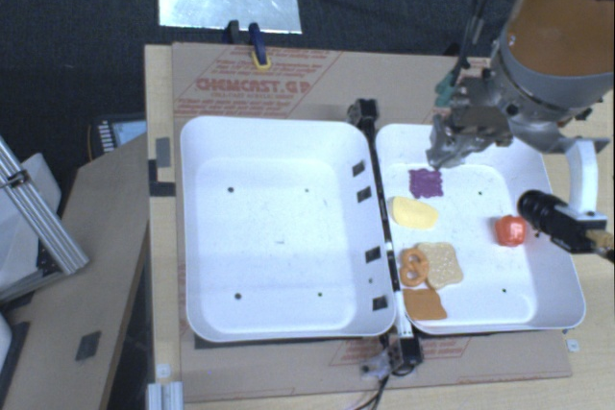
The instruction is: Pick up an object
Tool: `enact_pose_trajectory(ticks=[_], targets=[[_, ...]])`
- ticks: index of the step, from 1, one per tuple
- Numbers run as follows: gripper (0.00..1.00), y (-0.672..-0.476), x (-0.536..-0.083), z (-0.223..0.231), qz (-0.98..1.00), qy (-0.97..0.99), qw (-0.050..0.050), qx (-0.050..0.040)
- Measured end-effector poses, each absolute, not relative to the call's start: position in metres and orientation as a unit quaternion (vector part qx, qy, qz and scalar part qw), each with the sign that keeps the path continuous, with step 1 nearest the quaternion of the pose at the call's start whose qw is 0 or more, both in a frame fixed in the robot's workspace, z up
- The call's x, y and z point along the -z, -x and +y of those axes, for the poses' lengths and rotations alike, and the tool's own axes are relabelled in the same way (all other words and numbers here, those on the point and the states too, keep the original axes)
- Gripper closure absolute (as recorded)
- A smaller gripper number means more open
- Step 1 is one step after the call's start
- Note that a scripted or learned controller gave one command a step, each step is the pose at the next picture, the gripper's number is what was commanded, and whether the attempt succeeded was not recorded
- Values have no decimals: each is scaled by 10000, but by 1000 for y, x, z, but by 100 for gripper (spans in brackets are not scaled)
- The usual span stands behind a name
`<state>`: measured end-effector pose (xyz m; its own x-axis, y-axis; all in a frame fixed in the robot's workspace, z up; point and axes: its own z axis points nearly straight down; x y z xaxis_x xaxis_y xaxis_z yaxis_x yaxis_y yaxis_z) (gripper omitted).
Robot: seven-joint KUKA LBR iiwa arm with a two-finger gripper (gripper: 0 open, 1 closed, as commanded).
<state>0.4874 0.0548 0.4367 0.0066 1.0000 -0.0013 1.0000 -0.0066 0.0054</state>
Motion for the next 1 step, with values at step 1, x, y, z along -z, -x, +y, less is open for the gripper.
enact_pose_trajectory(ticks=[1], targets=[[100,-488,-447,59,7091,-7051,23,-29]])
